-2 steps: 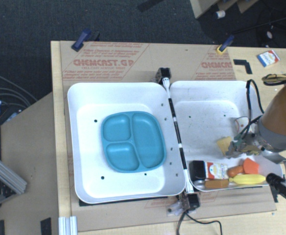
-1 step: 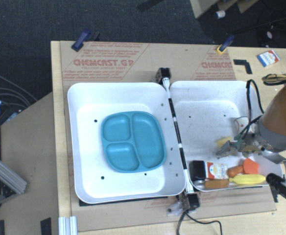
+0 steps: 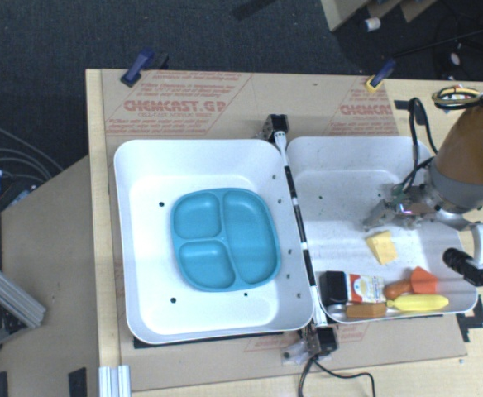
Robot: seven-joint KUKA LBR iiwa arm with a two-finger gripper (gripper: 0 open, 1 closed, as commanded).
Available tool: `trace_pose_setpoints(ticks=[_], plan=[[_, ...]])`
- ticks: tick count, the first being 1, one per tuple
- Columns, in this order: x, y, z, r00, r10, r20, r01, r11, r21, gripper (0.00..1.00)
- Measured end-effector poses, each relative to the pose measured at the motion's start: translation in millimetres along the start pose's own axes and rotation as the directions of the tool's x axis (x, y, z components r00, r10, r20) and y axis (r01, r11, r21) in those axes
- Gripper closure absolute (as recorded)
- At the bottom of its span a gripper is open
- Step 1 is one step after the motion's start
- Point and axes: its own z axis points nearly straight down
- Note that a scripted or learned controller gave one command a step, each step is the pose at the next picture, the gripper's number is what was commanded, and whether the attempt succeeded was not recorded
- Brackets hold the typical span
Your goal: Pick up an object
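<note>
Pincer point(image 3: 388, 212) low in right bin point(image 3: 341, 160), grip state unclear; sits just above cheese wedge point(image 3: 382, 246), so closing here likely misses.

Bright, even overhead light — soft shadows, slightly grainy, mild blur.

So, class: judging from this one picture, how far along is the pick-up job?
Done: the end effector is down in the right bin, just above the yellow block. In hand: nothing visibly gripped. Left: grasping and lifting an item; the block and the items along the bin's near edge lie on the floor.
</note>
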Motion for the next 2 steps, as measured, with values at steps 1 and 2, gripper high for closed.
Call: trace_pose_setpoints(ticks=[1,2], plan=[[55.7,-79.5,0.6,1.000,0.001,-0.002,-0.001,1.000,0.003,0.00],[55.4,-79.2,-9.3,1.000,0.002,-0.001,-0.002,1.000,0.001,1.00]])
